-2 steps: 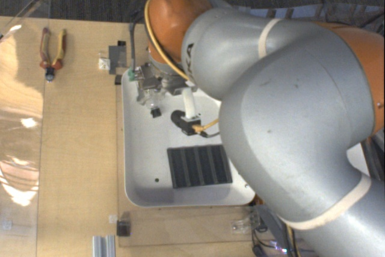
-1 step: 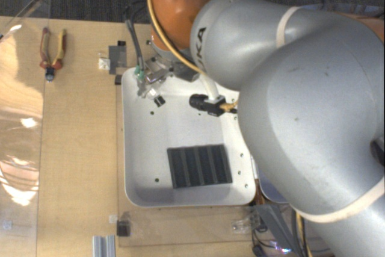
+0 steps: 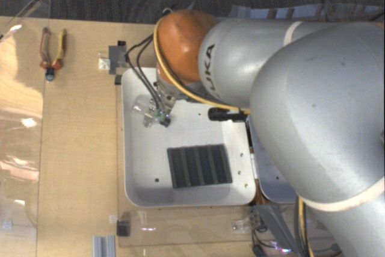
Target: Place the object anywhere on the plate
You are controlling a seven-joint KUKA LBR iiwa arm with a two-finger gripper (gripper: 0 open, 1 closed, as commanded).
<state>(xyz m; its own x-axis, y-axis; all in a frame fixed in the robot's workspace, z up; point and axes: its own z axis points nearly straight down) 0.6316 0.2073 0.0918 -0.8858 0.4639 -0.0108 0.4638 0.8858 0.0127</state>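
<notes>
A dark grey ribbed rectangular plate lies flat in the front half of the left white bin. My gripper hangs over the bin's back left part, up and to the left of the plate and apart from it. A small green and dark speck shows at the gripper's tip, too small to tell what it is. The big grey arm with its orange band reaches in from the right and hides the bin's back right corner.
Pliers with red and yellow handles lie on the wooden bench at the far left. A small black bracket sits by the bin's back left corner. A sliver of the right bin shows beneath the arm. A small black block sits in front of the left bin.
</notes>
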